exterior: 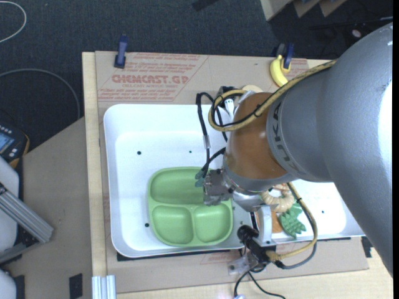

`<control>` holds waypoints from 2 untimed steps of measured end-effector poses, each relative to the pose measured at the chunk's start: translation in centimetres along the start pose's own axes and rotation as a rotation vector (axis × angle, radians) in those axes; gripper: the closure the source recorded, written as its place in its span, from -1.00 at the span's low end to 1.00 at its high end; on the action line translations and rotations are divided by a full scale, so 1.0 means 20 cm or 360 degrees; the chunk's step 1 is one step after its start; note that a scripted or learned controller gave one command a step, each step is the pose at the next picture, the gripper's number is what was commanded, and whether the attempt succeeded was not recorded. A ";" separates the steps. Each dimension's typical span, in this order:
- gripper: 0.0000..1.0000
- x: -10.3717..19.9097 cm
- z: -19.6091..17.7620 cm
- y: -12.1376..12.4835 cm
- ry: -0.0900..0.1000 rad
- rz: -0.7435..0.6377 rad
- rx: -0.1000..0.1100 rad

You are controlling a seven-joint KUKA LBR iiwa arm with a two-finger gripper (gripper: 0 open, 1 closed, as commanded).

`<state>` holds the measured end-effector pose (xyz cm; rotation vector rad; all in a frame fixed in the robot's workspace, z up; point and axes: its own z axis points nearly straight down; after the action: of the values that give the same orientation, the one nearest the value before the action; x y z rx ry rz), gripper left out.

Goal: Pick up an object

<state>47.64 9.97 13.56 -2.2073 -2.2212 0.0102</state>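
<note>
A light green divided plate (184,213) with three compartments lies in the left white bin (124,167), toward its near right corner. My gripper (211,187) hangs right over the plate's right rim, at the divider between the upper and lower right compartments. The wrist and orange band (249,142) hide much of what lies under them. In the right bin, a small green toy (293,222) and a tan object (275,197) peek out from under the arm.
The large grey arm (336,123) covers most of the right bin (327,210). Black and yellow cables (215,114) loop off the wrist. A yellow clamp (279,67) and a blue clamp (121,52) sit at the bench's far edge.
</note>
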 end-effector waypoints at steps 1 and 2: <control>1.00 -0.02 -0.09 0.01 -0.0003 0.0013 -0.0020; 1.00 -0.02 -0.13 0.01 -0.0003 0.0014 -0.0022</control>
<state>47.93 9.52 16.25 -2.2246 -2.2192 -0.0031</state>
